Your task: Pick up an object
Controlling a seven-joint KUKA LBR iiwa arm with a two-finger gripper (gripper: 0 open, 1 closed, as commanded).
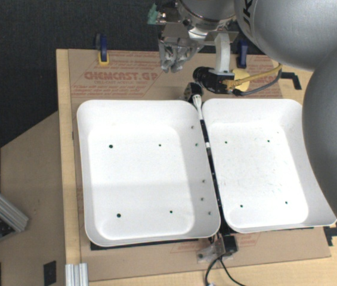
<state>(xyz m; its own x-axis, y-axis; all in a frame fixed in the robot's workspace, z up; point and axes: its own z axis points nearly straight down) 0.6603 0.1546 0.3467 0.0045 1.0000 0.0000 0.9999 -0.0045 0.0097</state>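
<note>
Two white bins (138,115) side by side, pincer (173,61) beyond

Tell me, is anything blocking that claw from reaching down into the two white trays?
Nothing visible blocks it. The claw hangs above the brown board behind the left tray, away from both trays. I see no loose object to grab in the left tray or the right tray, just small dark dots.

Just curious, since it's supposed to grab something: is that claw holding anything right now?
Cannot tell. The gripper hangs above the brown board behind the left bin, too blurred to judge.
</note>
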